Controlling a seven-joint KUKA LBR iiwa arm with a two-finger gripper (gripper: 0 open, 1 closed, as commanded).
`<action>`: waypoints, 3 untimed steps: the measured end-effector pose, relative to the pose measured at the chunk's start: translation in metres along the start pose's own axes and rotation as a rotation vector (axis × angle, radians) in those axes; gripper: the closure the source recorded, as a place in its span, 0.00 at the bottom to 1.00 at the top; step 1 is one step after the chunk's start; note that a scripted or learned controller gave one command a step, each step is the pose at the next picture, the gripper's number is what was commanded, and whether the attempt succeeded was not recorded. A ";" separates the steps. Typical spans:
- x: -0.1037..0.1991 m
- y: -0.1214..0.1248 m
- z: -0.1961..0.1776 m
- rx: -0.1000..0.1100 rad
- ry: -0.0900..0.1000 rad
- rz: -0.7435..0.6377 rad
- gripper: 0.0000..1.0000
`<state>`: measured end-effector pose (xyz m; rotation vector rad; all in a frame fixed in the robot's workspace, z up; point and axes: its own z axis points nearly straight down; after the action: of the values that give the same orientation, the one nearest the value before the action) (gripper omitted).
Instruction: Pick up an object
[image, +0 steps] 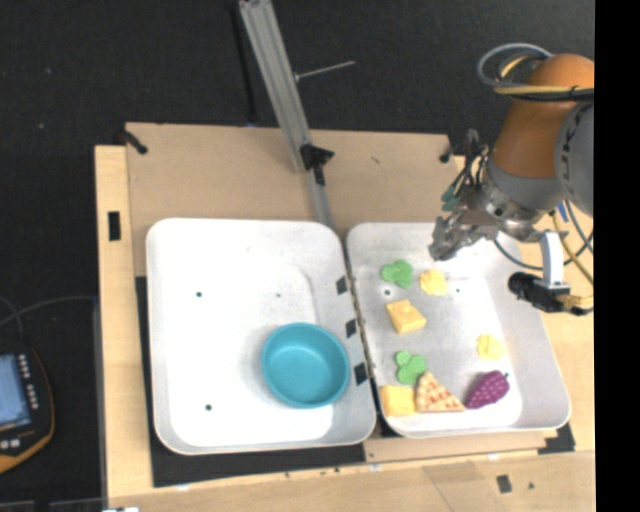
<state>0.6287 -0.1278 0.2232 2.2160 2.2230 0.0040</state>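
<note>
**Arm poised over the right bin of toy food**

On the tan surface (220, 170) two white bins sit side by side. The left bin (210, 270) holds one blue bowl (304, 364) at its near right. The right bin (520, 330) holds the small objects: a green piece (397, 272) and a pale yellow piece (433, 282) at the far end; a yellow cheese wedge (406, 317) just nearer; a second green piece (409, 366), a yellow block (397, 401), a pizza slice (435, 393) and purple grapes (487, 389) along the near edge; a small yellow piece (489, 346) towards the right wall. The gripper (447, 243) hangs above the far end, just beyond the pale yellow piece. Whether its jaws stand wide or narrow cannot be told, and nothing shows between them.
</note>
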 end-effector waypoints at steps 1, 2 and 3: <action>0.047 -0.004 0.001 0.003 0.001 -0.003 1.00; 0.097 -0.002 -0.014 0.000 0.002 -0.005 1.00; 0.140 0.006 -0.013 0.001 0.001 -0.003 1.00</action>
<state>0.6341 0.0124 0.2365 2.2134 2.2279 0.0040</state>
